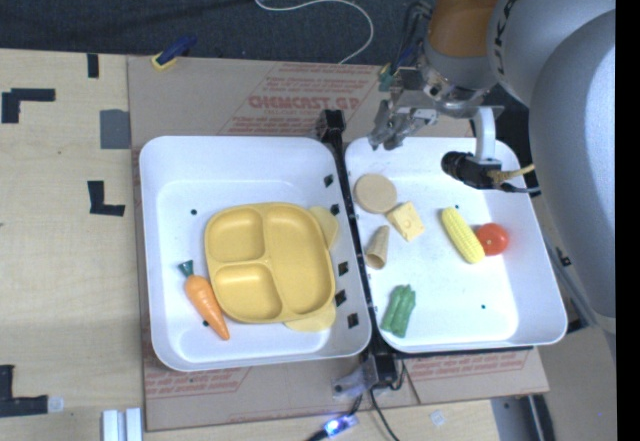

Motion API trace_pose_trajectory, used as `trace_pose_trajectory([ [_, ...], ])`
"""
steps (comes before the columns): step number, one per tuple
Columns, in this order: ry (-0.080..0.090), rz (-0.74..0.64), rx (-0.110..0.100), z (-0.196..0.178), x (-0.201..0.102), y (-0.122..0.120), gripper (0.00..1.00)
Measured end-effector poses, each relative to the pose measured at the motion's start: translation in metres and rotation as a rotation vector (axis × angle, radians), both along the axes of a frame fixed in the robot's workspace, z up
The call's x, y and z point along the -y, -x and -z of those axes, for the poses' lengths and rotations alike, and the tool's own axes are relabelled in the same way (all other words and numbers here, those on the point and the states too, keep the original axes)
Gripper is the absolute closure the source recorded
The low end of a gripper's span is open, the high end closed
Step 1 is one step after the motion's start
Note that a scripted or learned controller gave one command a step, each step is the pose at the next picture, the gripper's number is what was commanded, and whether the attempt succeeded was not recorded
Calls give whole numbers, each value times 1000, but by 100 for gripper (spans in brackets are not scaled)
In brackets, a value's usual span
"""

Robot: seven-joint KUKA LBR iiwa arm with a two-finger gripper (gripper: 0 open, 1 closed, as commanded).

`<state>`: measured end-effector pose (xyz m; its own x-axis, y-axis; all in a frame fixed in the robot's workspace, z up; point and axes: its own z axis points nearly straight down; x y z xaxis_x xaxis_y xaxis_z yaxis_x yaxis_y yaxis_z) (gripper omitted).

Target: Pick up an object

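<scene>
We see the gripper (388,137) hanging above center, fingers slightly apart, gripping nothing. The cookie (376,193) and cheese (405,221) below lie untouched; picking remains undone.

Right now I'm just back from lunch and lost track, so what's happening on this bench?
The arm reaches in from the right, with its tool above the back left corner of the right bin, holding nothing that can be seen. In that bin lie a cookie, cheese, a cone, corn, a tomato and a green vegetable. The left bin holds a yellow tray and a carrot.
</scene>
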<state>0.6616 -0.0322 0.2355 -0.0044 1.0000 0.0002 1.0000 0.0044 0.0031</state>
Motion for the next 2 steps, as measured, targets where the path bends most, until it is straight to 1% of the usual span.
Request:
trace_pose_trajectory([
  [1,1,4,-5,2,-2,3,100],
  [2,2,4,-4,2,2,-3,100],
])
